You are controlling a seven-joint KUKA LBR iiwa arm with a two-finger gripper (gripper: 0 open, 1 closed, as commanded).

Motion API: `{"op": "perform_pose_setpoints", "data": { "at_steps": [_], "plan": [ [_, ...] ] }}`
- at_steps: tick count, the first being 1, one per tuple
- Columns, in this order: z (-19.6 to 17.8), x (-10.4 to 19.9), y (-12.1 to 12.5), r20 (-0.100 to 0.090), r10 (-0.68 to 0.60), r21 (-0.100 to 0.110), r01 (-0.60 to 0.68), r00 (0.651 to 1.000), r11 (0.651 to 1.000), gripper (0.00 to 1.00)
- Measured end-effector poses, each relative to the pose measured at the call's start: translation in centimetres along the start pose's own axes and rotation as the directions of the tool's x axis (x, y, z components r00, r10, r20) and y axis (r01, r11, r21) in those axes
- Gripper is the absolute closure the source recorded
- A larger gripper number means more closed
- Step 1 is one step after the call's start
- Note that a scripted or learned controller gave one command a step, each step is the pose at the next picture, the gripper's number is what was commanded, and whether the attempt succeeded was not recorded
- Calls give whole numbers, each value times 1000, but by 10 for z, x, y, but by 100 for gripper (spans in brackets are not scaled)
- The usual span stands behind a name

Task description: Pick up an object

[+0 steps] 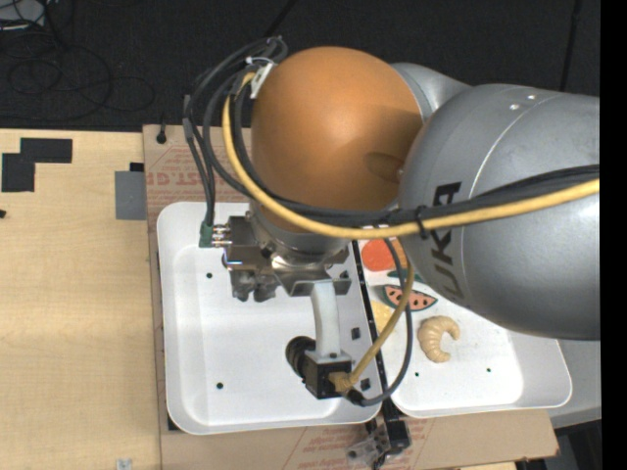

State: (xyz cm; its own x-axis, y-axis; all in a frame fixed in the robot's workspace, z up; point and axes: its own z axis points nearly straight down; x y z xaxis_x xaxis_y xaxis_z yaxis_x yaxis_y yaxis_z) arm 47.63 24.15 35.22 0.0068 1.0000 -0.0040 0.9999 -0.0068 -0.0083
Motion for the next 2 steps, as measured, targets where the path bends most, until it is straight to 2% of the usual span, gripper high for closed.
{"op": "perform_pose_setpoints", "data": {
  "at_steps": [1,2],
  "plan": [
    [-36,-81,1,-2,1,-9,-1,1000,1000,100],
    [-42,-77,0,-1,-5,-2,5,1000,1000,100]
  ]
}}
